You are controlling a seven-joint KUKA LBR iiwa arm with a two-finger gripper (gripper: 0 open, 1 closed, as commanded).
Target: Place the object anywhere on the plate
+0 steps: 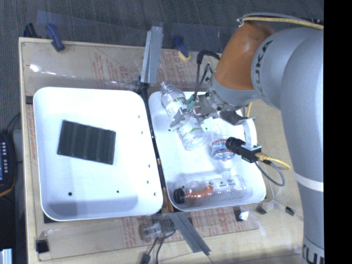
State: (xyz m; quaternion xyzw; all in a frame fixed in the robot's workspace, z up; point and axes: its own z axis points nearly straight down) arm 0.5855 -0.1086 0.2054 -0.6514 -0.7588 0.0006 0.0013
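Observation:
A dark ribbed rectangular plate lies in the left bin. In the right bin lie clear plastic bottles: one slanted at the back, one with a red and blue label near the middle right, and one with a black cap and orange label along the front wall. My gripper hangs over the back of the right bin, right at the slanted bottle; the wrist hides its fingers.
The grey arm with its orange band fills the right side above the right bin. A black connector with a yellow cable sticks out over the bin's right rim. Blue clamps hold the bench's back edge.

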